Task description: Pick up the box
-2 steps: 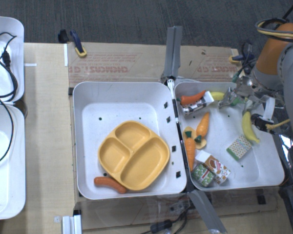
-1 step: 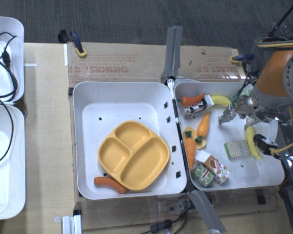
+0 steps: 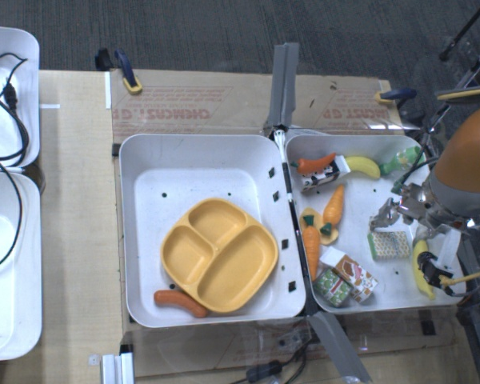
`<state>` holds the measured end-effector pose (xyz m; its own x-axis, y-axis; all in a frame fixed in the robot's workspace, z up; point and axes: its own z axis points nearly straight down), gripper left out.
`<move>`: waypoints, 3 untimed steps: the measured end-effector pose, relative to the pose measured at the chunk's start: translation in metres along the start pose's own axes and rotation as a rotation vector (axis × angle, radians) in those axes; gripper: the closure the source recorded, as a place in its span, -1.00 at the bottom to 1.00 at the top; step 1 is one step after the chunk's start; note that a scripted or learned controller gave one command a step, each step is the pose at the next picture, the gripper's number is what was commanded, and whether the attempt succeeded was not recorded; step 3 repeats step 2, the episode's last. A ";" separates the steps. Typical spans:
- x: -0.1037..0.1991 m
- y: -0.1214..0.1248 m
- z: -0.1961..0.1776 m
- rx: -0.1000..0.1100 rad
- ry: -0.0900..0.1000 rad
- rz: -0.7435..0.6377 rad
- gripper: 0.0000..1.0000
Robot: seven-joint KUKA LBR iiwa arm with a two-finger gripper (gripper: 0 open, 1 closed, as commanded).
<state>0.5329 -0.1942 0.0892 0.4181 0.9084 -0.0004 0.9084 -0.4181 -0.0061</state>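
I have the gripper low in the right bin, its metal fingers reaching left from the wrist, and from this slanted view I cannot tell whether they are spread or pressed together; nothing sits visibly between them. The box, a small carton printed green, red and white, lies tilted near the bin's front wall, apart from the gripper and closer to me. My main worry is a wrong pick: directly under the gripper lies a pale green mesh-patterned block, and a descent here would close on that, not the carton. The carton is also crowded, with a carrot just beside its left end, a second carrot further back, and a banana to the right, so spread fingers could catch a neighbour or push the carton against the wall and skid off its slick faces. Its tilt would make a flat pinch slip. The yellow divided plate and sausage in the left bin are out of harm's way. As for writing, the cardboard on the desk bears upside-down red lettering; the carton's print is too small to read.
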 end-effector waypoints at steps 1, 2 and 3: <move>-0.001 0.000 -0.007 0.003 0.000 0.003 1.00; -0.001 0.000 -0.007 0.003 0.000 0.003 -1.00; -0.001 0.000 -0.007 0.003 0.000 0.003 -1.00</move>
